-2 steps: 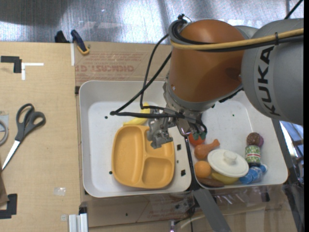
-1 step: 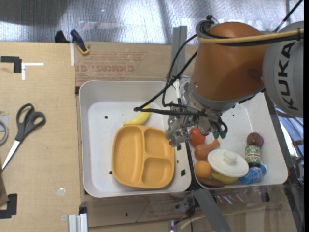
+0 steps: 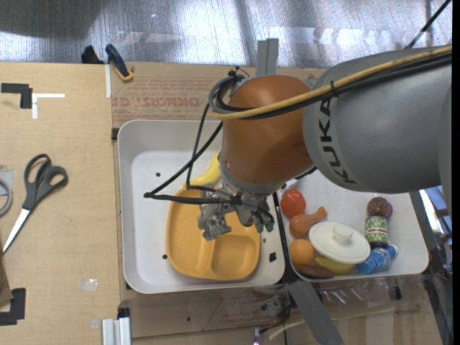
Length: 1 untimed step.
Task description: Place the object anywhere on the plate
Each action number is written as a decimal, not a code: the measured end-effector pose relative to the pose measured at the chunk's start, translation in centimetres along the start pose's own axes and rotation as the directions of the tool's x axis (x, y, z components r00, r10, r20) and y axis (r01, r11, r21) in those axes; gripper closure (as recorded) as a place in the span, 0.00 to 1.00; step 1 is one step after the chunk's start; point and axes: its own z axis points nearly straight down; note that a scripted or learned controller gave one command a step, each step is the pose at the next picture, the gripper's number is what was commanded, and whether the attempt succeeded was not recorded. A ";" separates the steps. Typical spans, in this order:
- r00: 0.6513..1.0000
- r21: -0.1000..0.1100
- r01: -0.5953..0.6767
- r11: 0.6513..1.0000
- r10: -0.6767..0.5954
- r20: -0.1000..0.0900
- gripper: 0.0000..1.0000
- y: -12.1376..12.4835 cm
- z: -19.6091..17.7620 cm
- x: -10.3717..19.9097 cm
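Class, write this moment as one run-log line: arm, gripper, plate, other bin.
arm: over left bin | gripper: above yellow plate, grasp unclear | right bin: toy food, white lidded pot

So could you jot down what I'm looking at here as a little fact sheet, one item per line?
arm: grey with an orange band, reaching in from the right
hand: low over the yellow plate
yellow plate: divided, lying in the left bin
left bin: white, also holds a yellow banana-like thing partly hidden by the arm
right bin: toy foods and a white lidded pot
bench: scissors lying at the left
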 end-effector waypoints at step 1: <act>0.990 0.000 -0.141 0.990 0.141 0.004 1.00 0.2 -4.8 0.3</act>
